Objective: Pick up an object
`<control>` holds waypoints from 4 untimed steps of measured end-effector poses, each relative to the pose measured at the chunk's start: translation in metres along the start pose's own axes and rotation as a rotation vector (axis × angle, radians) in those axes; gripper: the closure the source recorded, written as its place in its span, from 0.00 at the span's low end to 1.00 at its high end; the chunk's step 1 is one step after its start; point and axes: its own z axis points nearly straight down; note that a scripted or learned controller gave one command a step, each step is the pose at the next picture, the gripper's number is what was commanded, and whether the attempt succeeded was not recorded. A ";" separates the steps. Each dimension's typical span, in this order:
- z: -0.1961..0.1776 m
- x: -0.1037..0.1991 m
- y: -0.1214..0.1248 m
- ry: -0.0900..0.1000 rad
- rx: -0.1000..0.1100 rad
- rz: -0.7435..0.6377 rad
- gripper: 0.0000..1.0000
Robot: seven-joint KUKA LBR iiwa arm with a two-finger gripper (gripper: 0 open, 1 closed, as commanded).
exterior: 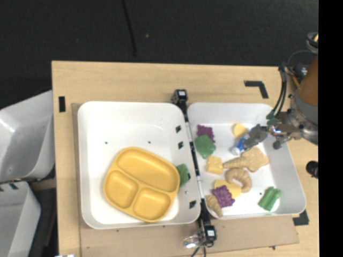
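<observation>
The right bin (225, 111) holds several toy foods. Among them are purple grapes (205, 131), a green piece (203, 145), a yellow piece (238, 128), a small blue object (241, 143), a cheese wedge (214, 165), a toast slice (255, 158), a croissant (240, 176), a second purple bunch (225, 196) and a green pickle (269, 198). My gripper (256, 136) reaches in from the right and sits low over the bin. Its tip is right beside the blue object and just above the toast.
In the left bin (107, 122) lies a yellow divided plate (141, 183), with a green item (183, 174) at the plate's right edge. A divider with black clips (180, 96) separates the bins. Cables (283, 90) hang by the arm at the right.
</observation>
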 end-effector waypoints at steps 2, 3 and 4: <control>0.168 0.019 0.038 0.001 -0.001 0.001 1.00; 0.169 0.019 0.038 0.001 -0.001 0.006 0.00; 0.156 0.006 -0.035 0.001 0.004 0.005 0.00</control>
